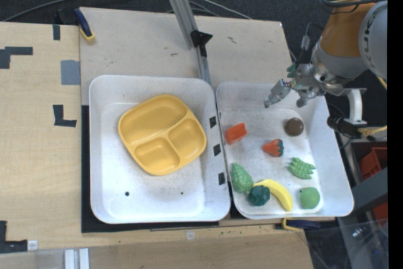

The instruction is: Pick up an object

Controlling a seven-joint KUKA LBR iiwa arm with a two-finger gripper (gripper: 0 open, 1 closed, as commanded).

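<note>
- On the left of the desk [38, 135] I have the left bin [101, 198], holding a yellow divided plate [162, 133] that lies flat and apart from anything I would pick.
- Next comes the right bin [334, 198], where the candidates lie scattered: an orange-red block [235, 132] near the divider, a green leafy piece [240, 177], a dark green piece [259, 195] touching a banana [277, 193], a strawberry [273, 147] mid-bin, a green ridged piece [301, 167], a lime-green round piece [309, 198] and a brown ball [293, 126].
- These look like small toy foods, so I judge them light and fairly stiff; the smooth rounded ones may slip out of a pinch.
- Nearest the arm is the brown ball; I would take it across its widest part, straight from above, since it could roll.
- On the right, the gripper [291, 92] hangs over the bin's far end, just above the brown ball, with its fingers spread apart and nothing between them.
</note>
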